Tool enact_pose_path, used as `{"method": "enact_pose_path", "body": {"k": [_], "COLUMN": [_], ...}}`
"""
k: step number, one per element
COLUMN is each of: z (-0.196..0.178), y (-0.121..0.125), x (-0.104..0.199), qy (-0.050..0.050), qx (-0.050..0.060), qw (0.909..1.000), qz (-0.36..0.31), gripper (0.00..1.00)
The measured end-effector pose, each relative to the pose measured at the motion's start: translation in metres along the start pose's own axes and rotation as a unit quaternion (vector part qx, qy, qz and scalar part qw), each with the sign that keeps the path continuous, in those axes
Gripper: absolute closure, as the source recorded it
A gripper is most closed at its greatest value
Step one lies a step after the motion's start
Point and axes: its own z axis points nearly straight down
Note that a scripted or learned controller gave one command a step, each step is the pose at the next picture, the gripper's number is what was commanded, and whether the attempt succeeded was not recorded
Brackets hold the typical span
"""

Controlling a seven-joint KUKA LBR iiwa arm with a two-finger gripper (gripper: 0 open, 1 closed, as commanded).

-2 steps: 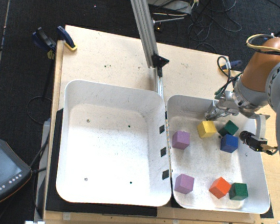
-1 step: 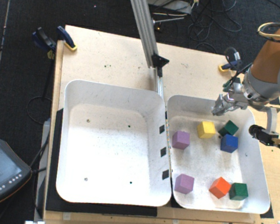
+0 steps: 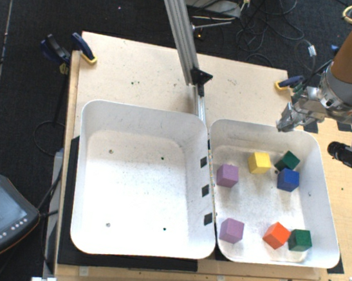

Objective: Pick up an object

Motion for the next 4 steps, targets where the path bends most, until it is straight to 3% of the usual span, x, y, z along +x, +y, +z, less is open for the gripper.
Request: {"method": "enact_pose_path", "body": {"k": [1, 4], "z": [-0.055, -0.047], "y": [0.002, -0.075], "x": [0.0, 0.128], "qy": [0.0, 0.002], "qx": [0.0, 0.006], "qw": [1.0, 1.0], "qz": [0.0, -0.001], "gripper": [1.0, 1.0]}}
